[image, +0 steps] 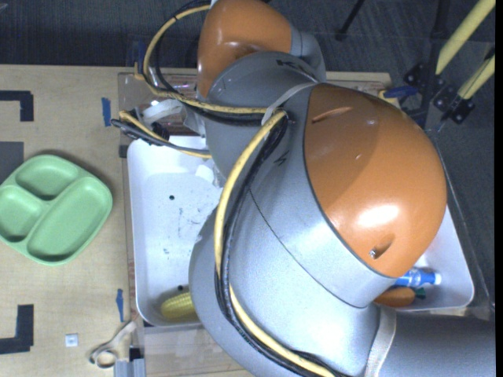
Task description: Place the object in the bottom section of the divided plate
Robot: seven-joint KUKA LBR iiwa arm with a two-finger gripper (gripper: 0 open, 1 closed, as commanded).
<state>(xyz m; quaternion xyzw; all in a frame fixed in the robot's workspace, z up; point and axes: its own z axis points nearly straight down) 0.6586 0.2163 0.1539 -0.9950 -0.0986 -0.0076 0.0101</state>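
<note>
Your arm (338,210) covers most of the two white bins (157,210), and its bulk hides the gripper, so you cannot tell its state. The green divided plate (53,208) sits on the wooden bench (63,100) left of the bins, well apart from them. A yellow corn cob (178,305) lies in the near corner of the left bin. At the right bin's near edge you see a blue-and-white bottle (416,278) touching an orange item (397,295).

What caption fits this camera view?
Arm looms over white bin holding corn; green divided plate waits left.
</note>
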